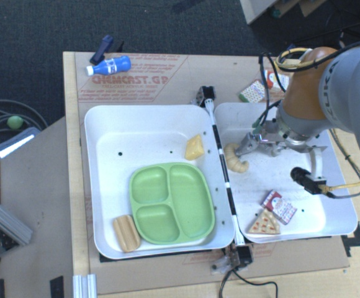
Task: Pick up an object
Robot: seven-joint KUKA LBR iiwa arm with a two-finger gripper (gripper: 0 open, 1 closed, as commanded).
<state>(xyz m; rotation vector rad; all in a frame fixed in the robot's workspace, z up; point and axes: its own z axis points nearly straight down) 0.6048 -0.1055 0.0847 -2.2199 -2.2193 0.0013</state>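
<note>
Nearest me in the right bin [338,219] lies a waffle wedge [264,223], but the croissant [235,159] sits farther back by the divider, curved, just left of the gripper [254,143], whose grip I cannot tell.

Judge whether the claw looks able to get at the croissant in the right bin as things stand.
Probably yes. The claw sits low in the right bin, just beside the croissant, which lies on open bin floor near the divider. Nothing covers it, though the near wall may crowd the approach.
</note>
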